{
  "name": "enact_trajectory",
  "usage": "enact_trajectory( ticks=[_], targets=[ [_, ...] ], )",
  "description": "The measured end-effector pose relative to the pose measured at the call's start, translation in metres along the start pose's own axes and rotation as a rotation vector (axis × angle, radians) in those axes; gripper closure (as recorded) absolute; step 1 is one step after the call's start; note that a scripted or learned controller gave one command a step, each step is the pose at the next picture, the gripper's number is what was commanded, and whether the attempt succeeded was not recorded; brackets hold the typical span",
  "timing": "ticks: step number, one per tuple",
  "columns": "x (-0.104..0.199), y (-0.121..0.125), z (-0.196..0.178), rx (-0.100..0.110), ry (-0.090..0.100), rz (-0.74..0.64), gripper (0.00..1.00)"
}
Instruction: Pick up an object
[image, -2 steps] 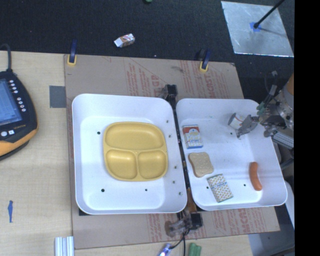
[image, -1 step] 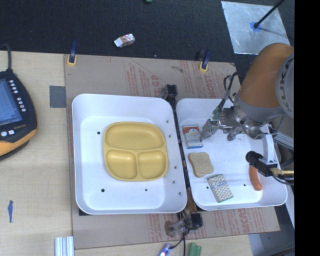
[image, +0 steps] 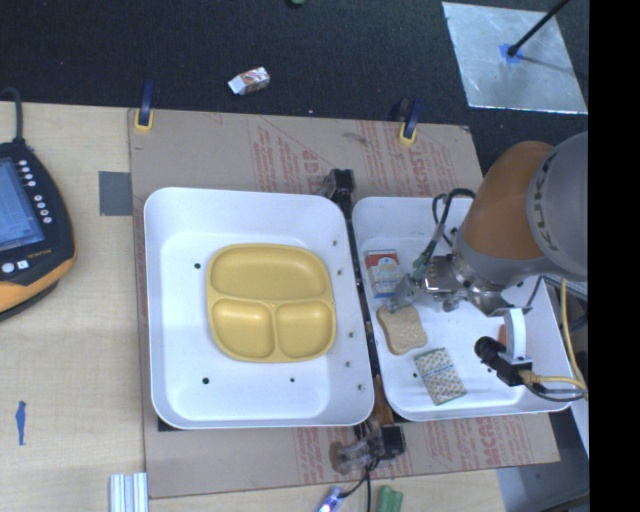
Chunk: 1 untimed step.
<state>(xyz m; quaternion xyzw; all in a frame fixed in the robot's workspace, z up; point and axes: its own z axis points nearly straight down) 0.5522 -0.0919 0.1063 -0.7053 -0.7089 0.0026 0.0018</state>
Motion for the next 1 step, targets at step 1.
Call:
enact_trajectory(
  ticks=[1],
  targets=[
    [-0.0008,0.0006,-0.0108,0.0,-0.001,-0.003,1.0]
  ],
)
